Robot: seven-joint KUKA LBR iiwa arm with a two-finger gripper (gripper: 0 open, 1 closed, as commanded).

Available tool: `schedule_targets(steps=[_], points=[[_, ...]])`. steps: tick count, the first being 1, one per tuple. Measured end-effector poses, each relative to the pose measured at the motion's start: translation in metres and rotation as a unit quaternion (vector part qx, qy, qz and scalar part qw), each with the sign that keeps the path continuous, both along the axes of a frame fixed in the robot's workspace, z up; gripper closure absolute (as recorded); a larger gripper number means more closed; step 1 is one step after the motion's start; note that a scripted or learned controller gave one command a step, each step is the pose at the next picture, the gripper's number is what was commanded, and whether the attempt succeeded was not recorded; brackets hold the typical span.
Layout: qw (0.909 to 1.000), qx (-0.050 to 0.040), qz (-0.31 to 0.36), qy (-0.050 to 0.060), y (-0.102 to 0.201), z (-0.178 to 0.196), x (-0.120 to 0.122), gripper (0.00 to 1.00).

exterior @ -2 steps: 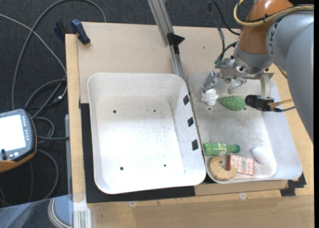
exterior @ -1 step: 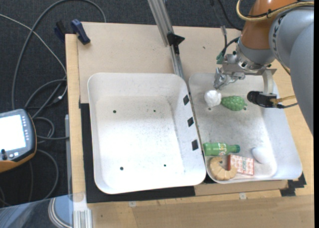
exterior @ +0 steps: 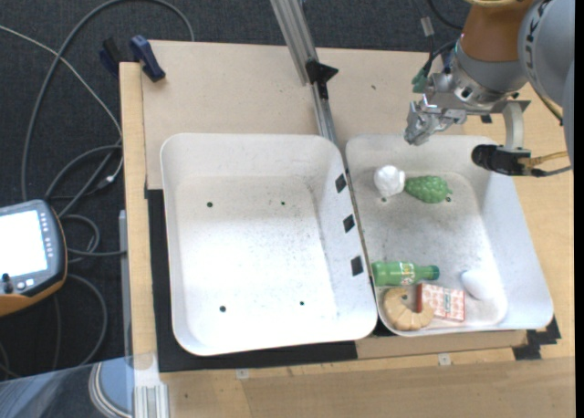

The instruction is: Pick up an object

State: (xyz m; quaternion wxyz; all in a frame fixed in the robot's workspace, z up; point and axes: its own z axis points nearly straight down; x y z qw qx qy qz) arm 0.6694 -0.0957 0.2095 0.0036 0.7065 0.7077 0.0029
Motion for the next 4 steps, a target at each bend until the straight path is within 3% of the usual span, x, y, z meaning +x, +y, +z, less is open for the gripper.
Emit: schedule_targets(steps=[1, 2, 4], points=[[1.0, 0.0002, 0.0, 0.001, 0.007, 0.047, 0.0, 1.0], [1.0, 0.0001, 0.0, 0.002, 0.008, 0.067, 0.001, 1.0], [1.0, 0.0019, 0.002, 0.006, 0.104, 0.058, 0.003, 1.0]])
